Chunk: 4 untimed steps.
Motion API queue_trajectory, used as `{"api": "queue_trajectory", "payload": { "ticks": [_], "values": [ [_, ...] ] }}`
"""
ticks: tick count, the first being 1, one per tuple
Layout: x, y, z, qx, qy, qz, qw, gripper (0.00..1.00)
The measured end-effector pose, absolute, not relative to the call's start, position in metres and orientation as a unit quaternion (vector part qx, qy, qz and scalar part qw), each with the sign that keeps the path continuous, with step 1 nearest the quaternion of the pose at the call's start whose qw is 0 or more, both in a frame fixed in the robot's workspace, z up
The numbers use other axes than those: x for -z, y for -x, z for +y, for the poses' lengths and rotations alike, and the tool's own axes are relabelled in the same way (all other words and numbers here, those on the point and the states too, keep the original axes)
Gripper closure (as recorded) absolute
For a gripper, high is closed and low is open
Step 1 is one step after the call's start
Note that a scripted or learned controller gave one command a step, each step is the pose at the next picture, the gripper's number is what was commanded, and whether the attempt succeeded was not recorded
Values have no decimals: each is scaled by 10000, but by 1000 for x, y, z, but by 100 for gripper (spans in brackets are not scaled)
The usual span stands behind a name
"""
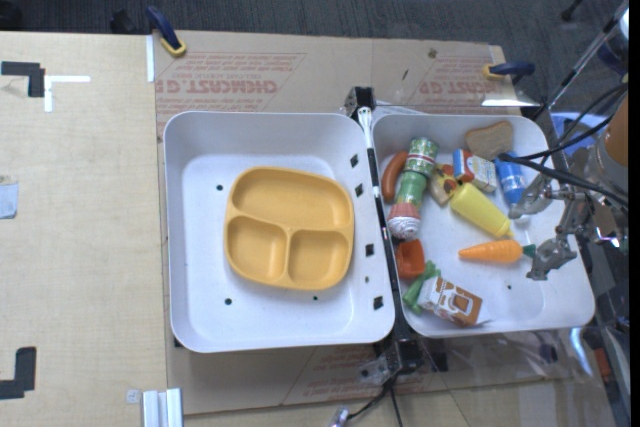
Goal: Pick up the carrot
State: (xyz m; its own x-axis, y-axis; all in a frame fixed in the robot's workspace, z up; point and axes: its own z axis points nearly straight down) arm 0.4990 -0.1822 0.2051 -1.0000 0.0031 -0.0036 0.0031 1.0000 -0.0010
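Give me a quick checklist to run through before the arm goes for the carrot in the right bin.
1. Carrot located: ok. The carrot lies flat in the right bin, leafy end toward the tool.
2. Tool near target: ok. The tool sits just beside the carrot's green end.
3. Tool over the carrot body: not ok. It is off to the side, not above the orange part.
4. Room around the carrot: ok. The yellow bottle lies close above it but apart; the juice carton is apart too.
5. Carrot held: not ok. Nothing shows between the fingers.
6. Finger opening: cannot tell.
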Motion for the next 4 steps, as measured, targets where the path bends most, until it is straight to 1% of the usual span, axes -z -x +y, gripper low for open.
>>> {"api": "queue_trajectory", "payload": {
  "ticks": [1,2,3,4],
  "values": [
    [-113,-532,-211,43,-405,9991,134,0],
    [-93,-549,-174,5,-1175,9931,24,0],
    [-93,-560,-205,6,-2402,9707,28,0],
    [-104,-561,-205,15,-2382,9712,51,100]
  ]
}}
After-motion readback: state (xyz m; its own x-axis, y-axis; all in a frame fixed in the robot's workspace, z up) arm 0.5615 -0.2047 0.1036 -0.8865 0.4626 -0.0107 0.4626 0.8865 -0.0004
